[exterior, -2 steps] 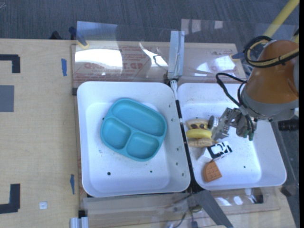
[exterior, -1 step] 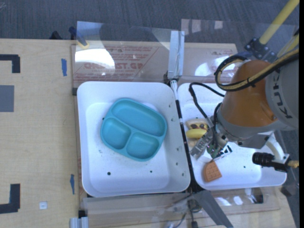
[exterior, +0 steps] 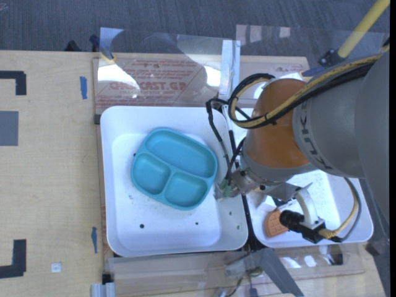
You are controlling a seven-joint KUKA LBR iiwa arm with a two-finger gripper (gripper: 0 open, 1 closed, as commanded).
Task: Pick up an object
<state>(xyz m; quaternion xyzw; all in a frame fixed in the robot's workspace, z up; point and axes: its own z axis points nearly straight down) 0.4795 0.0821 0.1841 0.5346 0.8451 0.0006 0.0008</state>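
The tray (exterior: 174, 176) is lying in the left bin (exterior: 117, 228), just left of the gripper (exterior: 226, 187), its long axis slanting. Whether the gripper is grasping anything, I cannot tell.

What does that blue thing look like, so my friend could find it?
Look at the two white bins side by side and pick the left bin. Lying in its middle is the blue plate, a rounded tray split into three sections. It is the only big, bright blue thing there; the small orange thing lies in the other bin.
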